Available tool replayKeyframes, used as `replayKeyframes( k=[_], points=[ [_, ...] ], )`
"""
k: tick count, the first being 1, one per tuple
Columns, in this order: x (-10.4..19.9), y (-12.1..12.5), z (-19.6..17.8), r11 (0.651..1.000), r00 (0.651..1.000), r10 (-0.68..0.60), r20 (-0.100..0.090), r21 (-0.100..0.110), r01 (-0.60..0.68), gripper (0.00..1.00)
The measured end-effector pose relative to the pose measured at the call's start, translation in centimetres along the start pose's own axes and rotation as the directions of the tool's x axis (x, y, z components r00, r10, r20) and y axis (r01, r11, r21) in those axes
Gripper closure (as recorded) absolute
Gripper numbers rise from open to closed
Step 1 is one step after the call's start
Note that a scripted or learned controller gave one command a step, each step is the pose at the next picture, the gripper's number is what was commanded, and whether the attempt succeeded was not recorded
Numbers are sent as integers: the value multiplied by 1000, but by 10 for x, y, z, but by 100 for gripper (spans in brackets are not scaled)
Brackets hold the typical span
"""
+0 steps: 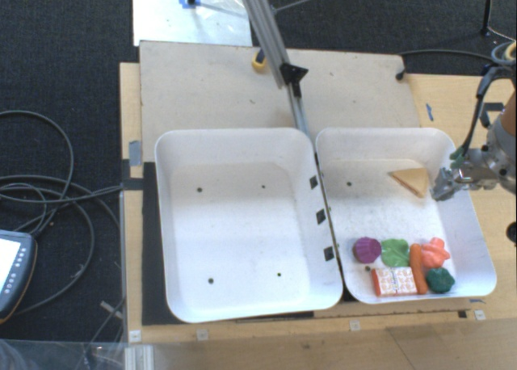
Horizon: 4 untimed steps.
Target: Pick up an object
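The right bin point(380, 146) holds a tan wedge point(410, 180) near its far right side. Clustered at the bin's near right corner lie a purple ball point(367, 249), a green lump point(395, 252), an orange carrot-like piece point(417, 266), an orange-pink toy point(435, 252), a dark green piece point(440, 280) and a red-and-white box point(395, 281). My gripper point(446, 185) hangs at the right rim of this bin, just right of the tan wedge. Nothing shows between its tips.
The left bin point(174, 199) sits beside the right one, with a black-tabbed divider edge between them. A slanted metal pole point(271, 33) crosses the back board. Cables and a pendant point(12, 267) lie on the floor at left.
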<state>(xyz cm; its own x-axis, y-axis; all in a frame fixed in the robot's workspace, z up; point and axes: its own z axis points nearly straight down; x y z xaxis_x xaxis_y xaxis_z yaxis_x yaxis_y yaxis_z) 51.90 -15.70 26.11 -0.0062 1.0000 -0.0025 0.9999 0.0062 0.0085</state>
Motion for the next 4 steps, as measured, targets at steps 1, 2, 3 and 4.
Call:
replayKeyframes(
  k=[1, 2, 3, 4],
  points=[
    [57, 6, -5, 1000, 1000, -6, -4, 5, 6, 100],
    [106, 23, -7, 1000, 1000, -5, -4, 5, 5, 100],
    [163, 28, -9, 1000, 1000, -5, -5, 6, 5, 100],
    [206, 38, -4, 1000, 1000, -4, -4, 6, 4, 100]
  ],
)
